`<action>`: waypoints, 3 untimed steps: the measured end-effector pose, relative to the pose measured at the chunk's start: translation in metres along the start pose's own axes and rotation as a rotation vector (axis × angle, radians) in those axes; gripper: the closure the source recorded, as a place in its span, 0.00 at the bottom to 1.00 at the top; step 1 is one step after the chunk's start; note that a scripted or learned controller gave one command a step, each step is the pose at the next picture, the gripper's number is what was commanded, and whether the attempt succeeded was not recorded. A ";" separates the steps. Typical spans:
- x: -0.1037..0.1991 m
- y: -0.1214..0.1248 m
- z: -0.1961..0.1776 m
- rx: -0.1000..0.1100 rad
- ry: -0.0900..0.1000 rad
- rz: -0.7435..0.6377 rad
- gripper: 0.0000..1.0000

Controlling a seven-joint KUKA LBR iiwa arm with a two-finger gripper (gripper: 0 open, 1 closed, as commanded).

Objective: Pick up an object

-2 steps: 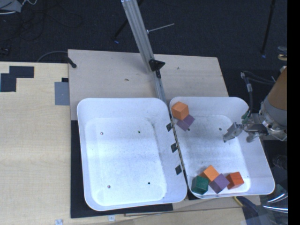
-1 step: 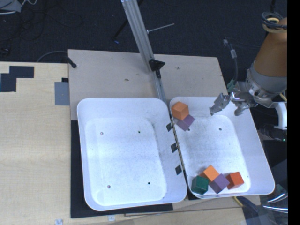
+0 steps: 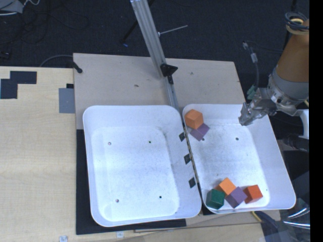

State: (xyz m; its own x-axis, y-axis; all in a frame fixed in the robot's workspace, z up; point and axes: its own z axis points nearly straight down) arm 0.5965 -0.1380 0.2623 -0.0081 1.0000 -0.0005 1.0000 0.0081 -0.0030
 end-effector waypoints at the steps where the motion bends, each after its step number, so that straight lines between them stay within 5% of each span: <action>1: 0.001 0.000 0.001 0.002 0.000 -0.003 0.00; 2: 0.036 0.055 -0.014 -0.006 0.002 0.004 0.00; 3: 0.067 -0.035 0.006 0.006 0.003 0.010 0.00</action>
State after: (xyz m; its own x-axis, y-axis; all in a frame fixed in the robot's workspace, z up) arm 0.5611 -0.0716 0.2563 0.0024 1.0000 0.0022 1.0000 -0.0023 -0.0086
